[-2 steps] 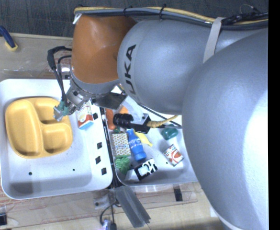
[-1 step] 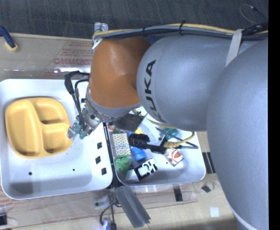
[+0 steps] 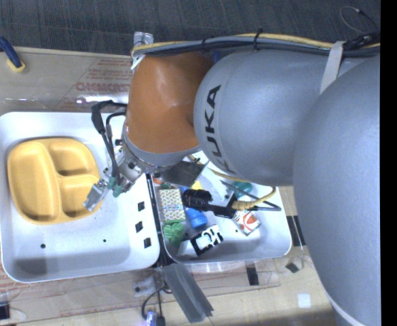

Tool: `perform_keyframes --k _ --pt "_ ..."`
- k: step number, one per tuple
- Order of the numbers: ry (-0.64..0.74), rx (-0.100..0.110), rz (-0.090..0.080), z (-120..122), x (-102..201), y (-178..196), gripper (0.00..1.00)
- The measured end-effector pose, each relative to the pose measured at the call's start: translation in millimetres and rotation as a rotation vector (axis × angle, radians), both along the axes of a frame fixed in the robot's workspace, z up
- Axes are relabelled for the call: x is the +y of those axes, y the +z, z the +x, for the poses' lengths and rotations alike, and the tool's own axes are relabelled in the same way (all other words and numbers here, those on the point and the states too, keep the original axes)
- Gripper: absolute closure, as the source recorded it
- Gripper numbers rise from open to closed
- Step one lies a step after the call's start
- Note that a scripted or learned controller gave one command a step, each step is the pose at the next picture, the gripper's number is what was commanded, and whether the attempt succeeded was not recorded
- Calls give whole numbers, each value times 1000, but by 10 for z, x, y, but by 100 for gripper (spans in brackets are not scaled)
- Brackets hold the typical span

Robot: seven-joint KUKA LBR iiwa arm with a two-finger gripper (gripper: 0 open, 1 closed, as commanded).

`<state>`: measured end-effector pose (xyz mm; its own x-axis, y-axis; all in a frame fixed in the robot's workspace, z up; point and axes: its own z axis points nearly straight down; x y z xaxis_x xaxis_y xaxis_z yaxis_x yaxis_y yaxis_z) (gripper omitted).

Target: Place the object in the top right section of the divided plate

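**Divided plate in the left bin**

The divided plate (image 3: 49,178), yellow, lies in the left bin (image 3: 62,250), long axis running up-down in view. The gripper (image 3: 103,190) hangs at its lower right edge (whether the fingers are spread, I cannot tell). "KUKA" reads on the arm (image 3: 252,121). Mixed clutter (image 3: 205,216) fills the right bin (image 3: 266,250).

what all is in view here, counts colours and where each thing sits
divided plate: one, yellow, in the left bin
left bin: one, white, left half of the bench
right bin: one, white, beside the left bin, partly under the arm
mixed small items: a pile, blue, green, black, white and red among them, in the right bin; exact count unclear
clip: one, blue and yellow, bench's far left corner
arm: one, grey with an orange band, reaching in from the right
gripper: one, at the plate's right edge
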<state>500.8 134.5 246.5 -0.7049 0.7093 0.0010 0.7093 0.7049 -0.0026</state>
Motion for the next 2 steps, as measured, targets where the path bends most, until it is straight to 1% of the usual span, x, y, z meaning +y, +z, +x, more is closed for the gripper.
perform_keyframes --k 1,2 --pt "71 -2 0 248 -1019 88 0" --pt "330 -6 0 567 -1296 812 0"
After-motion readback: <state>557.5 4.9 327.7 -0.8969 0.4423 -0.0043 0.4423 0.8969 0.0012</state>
